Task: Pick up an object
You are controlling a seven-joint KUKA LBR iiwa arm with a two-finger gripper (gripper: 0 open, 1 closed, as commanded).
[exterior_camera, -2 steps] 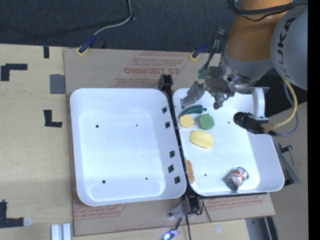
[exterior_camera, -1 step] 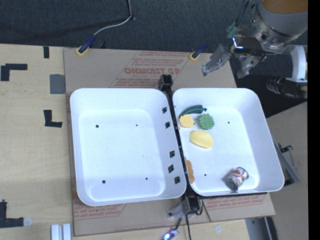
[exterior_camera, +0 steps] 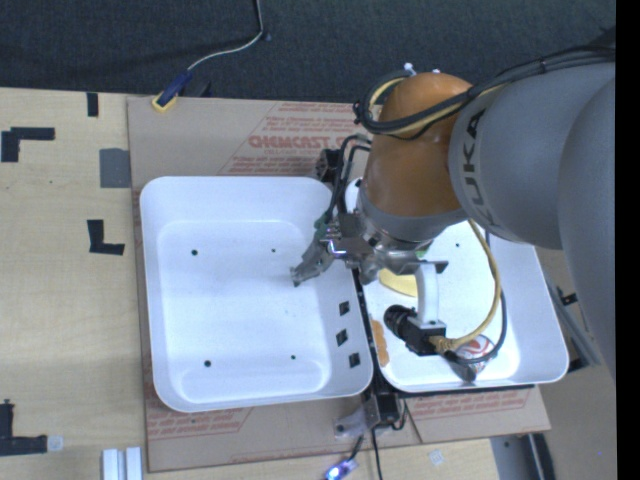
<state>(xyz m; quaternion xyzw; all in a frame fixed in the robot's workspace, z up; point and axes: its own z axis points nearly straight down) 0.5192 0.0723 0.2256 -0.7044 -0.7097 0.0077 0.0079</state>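
Bins sit side by side on the bench, and we take the left bin (exterior_camera: pixel 180 268) as our landmark. From the camera view, the gripper (exterior_camera: pixel 308 268) hangs over that bin's right half, close to the wall it shares with the right bin (exterior_camera: pixel 530 308). We cannot tell how the claw stands; it is small and dark against the white, and nothing shows in it. The arm (exterior_camera: pixel 420 158) leans in from the right, its orange band above that shared wall, which is why so much of the right bin is covered. Just right of the wall, we see a yellow object (exterior_camera: pixel 400 284) peeking from under the wrist. We judge it the likeliest pick, so the gripper seems to be on the wrong side.
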